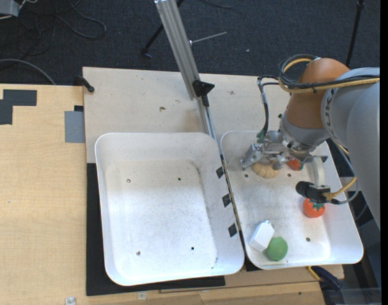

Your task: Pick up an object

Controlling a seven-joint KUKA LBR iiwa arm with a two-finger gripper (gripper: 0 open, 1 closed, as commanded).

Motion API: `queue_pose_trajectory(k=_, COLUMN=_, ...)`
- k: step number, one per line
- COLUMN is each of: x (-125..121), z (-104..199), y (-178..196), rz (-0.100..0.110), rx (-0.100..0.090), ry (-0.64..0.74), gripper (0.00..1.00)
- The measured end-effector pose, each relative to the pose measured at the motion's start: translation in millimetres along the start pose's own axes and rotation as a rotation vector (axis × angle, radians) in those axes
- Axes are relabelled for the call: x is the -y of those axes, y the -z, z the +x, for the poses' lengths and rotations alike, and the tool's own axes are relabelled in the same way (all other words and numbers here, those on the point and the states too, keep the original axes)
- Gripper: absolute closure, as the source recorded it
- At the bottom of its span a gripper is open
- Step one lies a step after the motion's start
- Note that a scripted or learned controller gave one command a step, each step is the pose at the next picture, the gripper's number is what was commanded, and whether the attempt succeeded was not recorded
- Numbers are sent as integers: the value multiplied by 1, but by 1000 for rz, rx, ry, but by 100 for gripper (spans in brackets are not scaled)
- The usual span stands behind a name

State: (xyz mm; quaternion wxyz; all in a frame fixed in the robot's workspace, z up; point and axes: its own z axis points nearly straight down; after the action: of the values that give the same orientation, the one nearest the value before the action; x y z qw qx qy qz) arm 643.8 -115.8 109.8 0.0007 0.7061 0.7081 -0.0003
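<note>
My gripper is low in the right bin, near its back edge. Right under it lies a tan, rounded object, partly covered by the gripper. Whether the tan object sits between the fingers is not visible. A small red-orange piece peeks out just right of the gripper. At the bin's right side rests a red tomato-like object with a dark stem. Near the front edge a white block lies against a green ball.
The left bin stands beside the right one, joined by black clips along the shared edge. A slanted aluminium post rises behind the bins. The arm's grey body and orange band loom over the right bin's back right.
</note>
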Motion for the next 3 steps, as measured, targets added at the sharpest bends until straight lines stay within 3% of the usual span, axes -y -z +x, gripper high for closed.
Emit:
queue_pose_trajectory(k=1, x=-1, z=-2, y=13, rz=-4, rx=-1, ry=-5, gripper=100)
queue_pose_trajectory(k=3, x=-9, z=3, y=104, rz=-3, rx=-1, ry=-1, gripper=100)
